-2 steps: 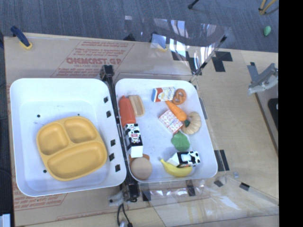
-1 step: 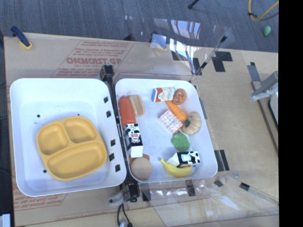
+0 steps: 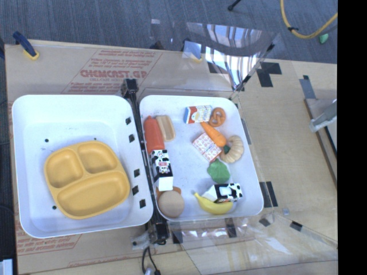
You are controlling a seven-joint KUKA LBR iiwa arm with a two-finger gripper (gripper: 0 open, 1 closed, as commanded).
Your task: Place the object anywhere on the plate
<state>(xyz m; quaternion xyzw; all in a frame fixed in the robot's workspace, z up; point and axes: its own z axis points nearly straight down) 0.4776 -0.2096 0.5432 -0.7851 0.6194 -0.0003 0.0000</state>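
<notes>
A yellow plate (image 3: 86, 179) with three compartments lies in the left bin (image 3: 34, 119), and nothing rests on it. The right bin (image 3: 183, 153) holds several toy foods. A red sausage (image 3: 152, 133) and a bun (image 3: 166, 128) lie by its left wall. Below them are a cow-print carton (image 3: 161, 168) and a brown egg (image 3: 171, 204). A banana (image 3: 213, 205) and a second cow-print carton (image 3: 227, 192) sit at the front right. A carrot (image 3: 213, 133), a pink box (image 3: 205, 148), a croissant (image 3: 234, 148) and a green piece (image 3: 218, 171) lie in the middle.
A pretzel (image 3: 218, 117) and a small orange-and-blue carton (image 3: 196, 114) sit at the right bin's back. A clear plastic sheet (image 3: 229, 44) stands behind the bins. A blue clamp (image 3: 23, 44) is at the bench's far left corner.
</notes>
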